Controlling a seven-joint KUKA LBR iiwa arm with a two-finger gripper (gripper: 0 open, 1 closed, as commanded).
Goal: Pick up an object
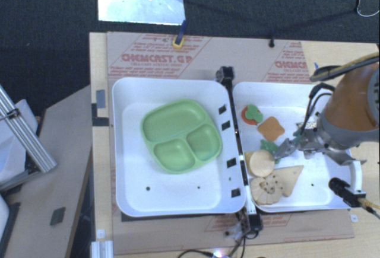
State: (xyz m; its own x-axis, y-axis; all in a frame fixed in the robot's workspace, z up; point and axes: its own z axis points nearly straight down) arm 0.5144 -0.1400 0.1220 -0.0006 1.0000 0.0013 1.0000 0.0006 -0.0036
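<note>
The right bin (309,99) holds several toy foods. A red and green piece (252,114) lies at its back left, with an orange square (271,128) beside it. A small green piece (268,145) sits in front of them. Nearer the front are a round beige disc (260,163), a tan wedge (290,178) and a speckled cookie (266,191). My gripper (284,149) reaches in from the right, low over the bin, its tip just right of the small green piece and above the beige disc. Nothing shows between its tips.
The left bin (127,191) carries a green divided plate (180,135). A black-clipped divider (234,138) runs between the two bins. The arm's grey and orange body (350,114) covers the right part of the right bin.
</note>
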